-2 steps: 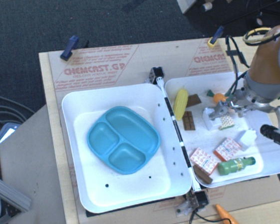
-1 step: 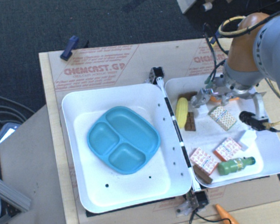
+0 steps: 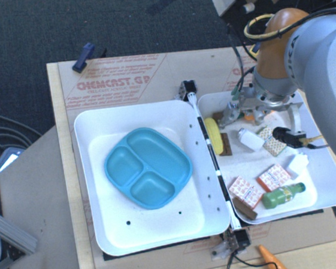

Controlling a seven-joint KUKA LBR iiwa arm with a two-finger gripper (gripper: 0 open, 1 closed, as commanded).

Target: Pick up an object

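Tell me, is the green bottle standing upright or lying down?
Lying down: the green bottle rests on its side in the right bin, cap pointing right.

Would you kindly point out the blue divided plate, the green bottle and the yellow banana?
blue divided plate (image 3: 148, 167): camera view, centre ridge.
green bottle (image 3: 282, 195): camera view, mid-body.
yellow banana (image 3: 214, 135): camera view, middle of the peel.

2 white bins (image 3: 98, 187) of smooth, faintly glossy plastic sit on a brown board (image 3: 117, 82) with a matt, paper-like face printed in red. A blue 3-compartment tray (image 3: 148, 167) looks like smooth matt plastic. The green bottle (image 3: 283, 195) shines like glossy plastic, and the arm (image 3: 323, 65) wears satin-smooth grey casing.
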